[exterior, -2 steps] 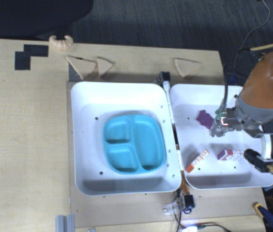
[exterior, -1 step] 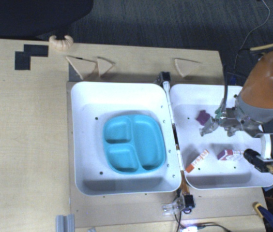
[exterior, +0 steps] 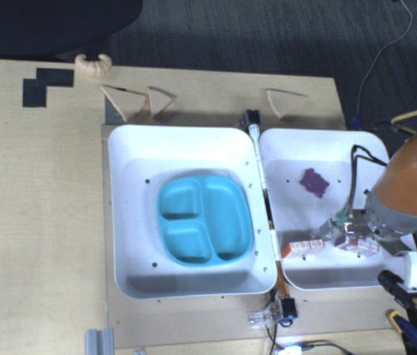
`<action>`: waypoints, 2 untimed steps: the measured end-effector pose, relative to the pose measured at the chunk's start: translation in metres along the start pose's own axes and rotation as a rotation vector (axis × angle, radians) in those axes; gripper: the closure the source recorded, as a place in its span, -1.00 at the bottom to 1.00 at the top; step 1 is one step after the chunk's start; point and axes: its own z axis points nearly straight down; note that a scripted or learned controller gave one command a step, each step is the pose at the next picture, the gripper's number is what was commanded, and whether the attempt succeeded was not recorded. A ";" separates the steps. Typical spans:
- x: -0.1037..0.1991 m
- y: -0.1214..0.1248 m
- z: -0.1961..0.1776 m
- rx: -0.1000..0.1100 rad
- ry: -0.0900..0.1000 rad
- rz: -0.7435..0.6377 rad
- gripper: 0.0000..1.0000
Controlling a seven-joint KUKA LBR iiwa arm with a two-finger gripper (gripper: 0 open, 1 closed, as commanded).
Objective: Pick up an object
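End effector: end effector (exterior: 350, 235) is hanging low in the right bin (exterior: 297, 150), near its front wall; opening can't be told.
Object: small red-and-white packet (exterior: 302, 248) is lying flat just beside it, front of right bin.
Handling: probably light, thin, crinkly; likely best pinched across the narrow width.
Other: purple piece (exterior: 313, 182) mid-bin; blue tray (exterior: 205, 218) in the left bin (exterior: 131, 198).
Surface: smooth white plastic, the wall is crowding the approach; wood table (exterior: 38, 220).

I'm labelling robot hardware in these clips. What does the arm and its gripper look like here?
The arm enters from the view's right: a rounded orange band over a grey wrist section. A black cable loops along its left side. The gripper is a small, metallic-looking assembly with red-and-white marks near it; finer detail is too blurred to tell.
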 end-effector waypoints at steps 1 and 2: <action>0.000 0.003 -0.012 -0.007 -0.002 -0.001 1.00; 0.081 0.061 -0.111 0.001 0.002 -0.005 1.00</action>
